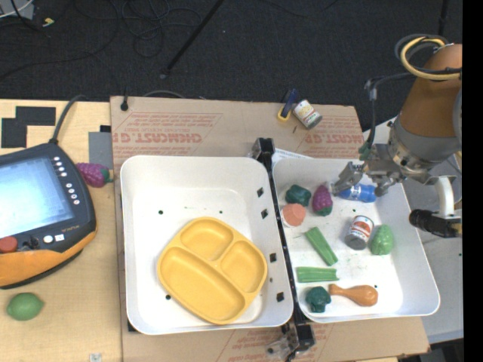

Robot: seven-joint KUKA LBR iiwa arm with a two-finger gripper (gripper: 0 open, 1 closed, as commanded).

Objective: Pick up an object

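Gripper (361, 178) hangs low over the far part of the right bin (423, 292), reaching in from the arm (430, 111) on the right; how its jaws stand I cannot tell, since the grey metal blurs together against the bin floor. Just beneath and touching its outline lies a blue bottle (360, 194), on its side, seemingly the thing aimed at, though nothing shows it clamped. Just left of the gripper sit a purple grape bunch (322, 200) and a dark green piece (297, 195), with a pink round piece (293, 215) a little nearer the camera. Below the gripper stand a small can (360, 231) tilted beside a green pepper (382, 240). Further toward the camera lie two green sticks (321, 246), a broccoli (318, 299) and a drumstick (355, 295). Well off to the left, the other bin (151, 179) bears a yellow divided plate (212, 268), probably kept clear as a place to drop things. Crowding near the bottle could make a clean grasp difficult
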